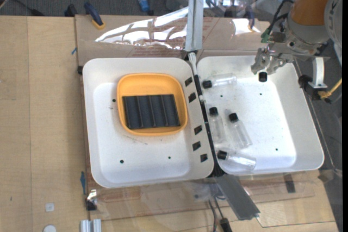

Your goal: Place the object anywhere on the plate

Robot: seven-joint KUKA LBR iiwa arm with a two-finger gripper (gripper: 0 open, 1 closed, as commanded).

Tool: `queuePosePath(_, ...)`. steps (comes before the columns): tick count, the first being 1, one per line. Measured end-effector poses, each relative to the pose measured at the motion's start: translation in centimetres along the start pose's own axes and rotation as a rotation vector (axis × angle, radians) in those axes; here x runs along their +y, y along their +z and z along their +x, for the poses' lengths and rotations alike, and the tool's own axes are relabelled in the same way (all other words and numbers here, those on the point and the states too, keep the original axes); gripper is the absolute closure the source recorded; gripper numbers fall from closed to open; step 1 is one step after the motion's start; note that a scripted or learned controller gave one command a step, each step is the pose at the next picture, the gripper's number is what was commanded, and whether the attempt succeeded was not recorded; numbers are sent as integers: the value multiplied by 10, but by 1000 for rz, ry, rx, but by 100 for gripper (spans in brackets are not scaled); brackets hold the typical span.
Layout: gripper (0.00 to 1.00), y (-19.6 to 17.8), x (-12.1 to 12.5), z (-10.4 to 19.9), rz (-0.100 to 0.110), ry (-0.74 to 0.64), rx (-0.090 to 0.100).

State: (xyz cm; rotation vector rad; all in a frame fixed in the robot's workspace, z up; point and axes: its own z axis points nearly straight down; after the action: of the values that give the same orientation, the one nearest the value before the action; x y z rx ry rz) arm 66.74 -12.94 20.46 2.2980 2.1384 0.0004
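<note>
gripper (pixel 263 70) hangs at the back of the right bin (pixel 304 133), can't tell if it's spread or closed, nothing visibly held. task objects look like clear vials with black caps: one (pixel 220 82) just beside it toward the divider, a cluster (pixel 231 130) nearer the bin's front, well apart from it. orange plate (pixel 128 87) carrying a dark ribbed block (pixel 151 111) sits in the left bin (pixel 103 160), far across. risks, as a guess: vials are clear and round, so a grab may slip or roll them; carrying one over the divider could knock it loose.
</note>
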Motion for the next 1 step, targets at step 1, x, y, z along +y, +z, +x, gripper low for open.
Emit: queuePosePath(1, 100, -21, -1, 17, -5, -126, 0)
